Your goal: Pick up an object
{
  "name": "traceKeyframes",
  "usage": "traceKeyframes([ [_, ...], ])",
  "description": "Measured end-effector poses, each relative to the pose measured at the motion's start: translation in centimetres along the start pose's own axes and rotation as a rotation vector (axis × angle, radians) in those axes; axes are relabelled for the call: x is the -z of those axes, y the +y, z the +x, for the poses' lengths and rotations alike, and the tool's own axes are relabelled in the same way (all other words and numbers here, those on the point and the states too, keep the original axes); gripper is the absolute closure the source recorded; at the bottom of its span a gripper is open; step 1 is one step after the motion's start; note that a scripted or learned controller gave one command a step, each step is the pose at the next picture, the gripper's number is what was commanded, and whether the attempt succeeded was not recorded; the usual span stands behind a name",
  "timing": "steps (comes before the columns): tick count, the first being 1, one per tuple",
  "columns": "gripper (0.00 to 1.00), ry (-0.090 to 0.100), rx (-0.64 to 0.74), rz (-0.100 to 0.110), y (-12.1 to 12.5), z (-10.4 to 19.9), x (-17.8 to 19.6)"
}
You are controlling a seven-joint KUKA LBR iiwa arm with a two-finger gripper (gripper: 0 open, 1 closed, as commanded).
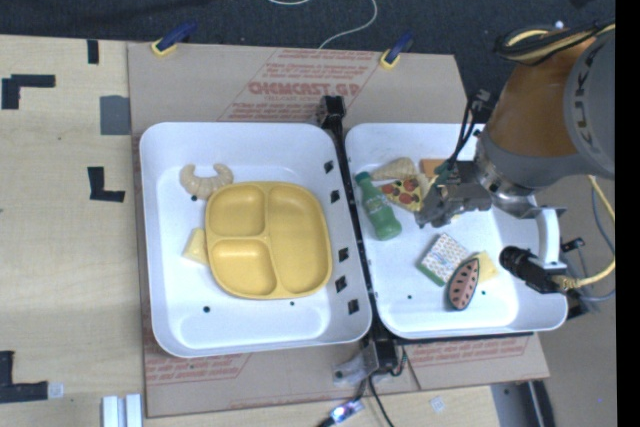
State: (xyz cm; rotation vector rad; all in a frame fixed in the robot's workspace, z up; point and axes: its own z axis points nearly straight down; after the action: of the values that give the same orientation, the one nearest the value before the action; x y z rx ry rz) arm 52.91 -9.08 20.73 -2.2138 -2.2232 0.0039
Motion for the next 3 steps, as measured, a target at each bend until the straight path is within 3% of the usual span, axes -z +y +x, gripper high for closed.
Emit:
traceKeyframes([
  [3, 1.00, 0.001, 0.004, -0.003, -4.3, 15.4, 2.6],
])
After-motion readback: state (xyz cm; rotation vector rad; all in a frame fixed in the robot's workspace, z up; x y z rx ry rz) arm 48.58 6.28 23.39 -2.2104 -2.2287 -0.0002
